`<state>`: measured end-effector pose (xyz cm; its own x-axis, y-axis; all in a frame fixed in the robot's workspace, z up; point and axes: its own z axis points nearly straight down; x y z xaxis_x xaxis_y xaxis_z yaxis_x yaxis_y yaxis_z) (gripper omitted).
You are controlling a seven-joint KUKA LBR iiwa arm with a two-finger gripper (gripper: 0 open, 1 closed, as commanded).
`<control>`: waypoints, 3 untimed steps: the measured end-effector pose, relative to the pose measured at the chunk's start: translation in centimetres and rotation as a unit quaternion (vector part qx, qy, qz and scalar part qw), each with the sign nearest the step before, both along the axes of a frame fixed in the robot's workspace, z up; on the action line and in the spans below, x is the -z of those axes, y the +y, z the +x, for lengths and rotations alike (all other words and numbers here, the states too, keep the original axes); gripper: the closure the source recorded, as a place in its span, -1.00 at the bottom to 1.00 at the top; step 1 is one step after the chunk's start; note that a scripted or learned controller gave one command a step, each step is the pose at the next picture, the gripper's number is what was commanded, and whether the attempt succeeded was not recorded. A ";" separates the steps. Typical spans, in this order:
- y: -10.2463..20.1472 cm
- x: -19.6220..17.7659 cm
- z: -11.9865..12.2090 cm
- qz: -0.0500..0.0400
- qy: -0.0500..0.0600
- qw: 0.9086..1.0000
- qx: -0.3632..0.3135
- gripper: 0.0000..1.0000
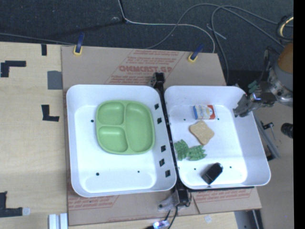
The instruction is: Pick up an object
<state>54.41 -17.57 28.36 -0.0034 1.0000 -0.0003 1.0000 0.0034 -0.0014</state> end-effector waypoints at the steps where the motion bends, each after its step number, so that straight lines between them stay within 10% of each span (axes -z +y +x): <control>1: 5.8 0.3 -1.1 0.000 0.000 1.000 -0.001 1.00; 3: 17.2 2.0 -2.0 0.000 0.000 1.000 -0.001 1.00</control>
